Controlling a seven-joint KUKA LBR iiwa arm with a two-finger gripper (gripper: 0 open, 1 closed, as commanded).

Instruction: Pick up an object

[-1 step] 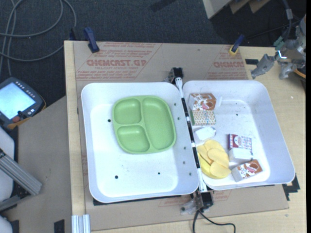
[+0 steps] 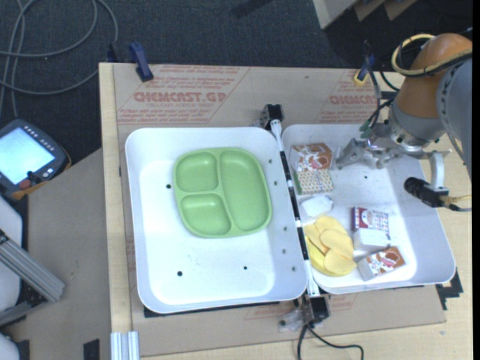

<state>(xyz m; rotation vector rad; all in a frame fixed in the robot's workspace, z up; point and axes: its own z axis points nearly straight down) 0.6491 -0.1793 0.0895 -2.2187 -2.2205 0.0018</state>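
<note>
Left bin: shallow white plastic tray bearing one pale green moulded plate with three compartments, lying flat, near the bin's far centre.

Right bin: shallow white plastic tray, touching the left bin along a clamped seam. Contents, from its left wall rightward:
- red-and-white printed snack packet with a checked lower half, long axis running far-to-near, lying against the left wall at the far end.
- small white crumpled wrapper, just below that packet.
- cluster of yellow round plastic chip slices, overlapping, at the near left.
- red-and-white small carton, mid-bin, with a white block touching its near side.
- orange-and-white flat packet, tilted, at the near edge beside the yellow slices.

Two-finger metal gripper: on the grey arm with orange band, low over the far part of the right bin, fingers pointing toward the left. They look somewhat parted, with nothing between them; it carries nothing.

Governing relation, as judged: the printed snack packet lies just beside the fingertips, to their left and slightly nearer the camera; a short leftward shift and descent would meet its long axis crosswise. The other items lie well apart, toward the near edge.
</note>
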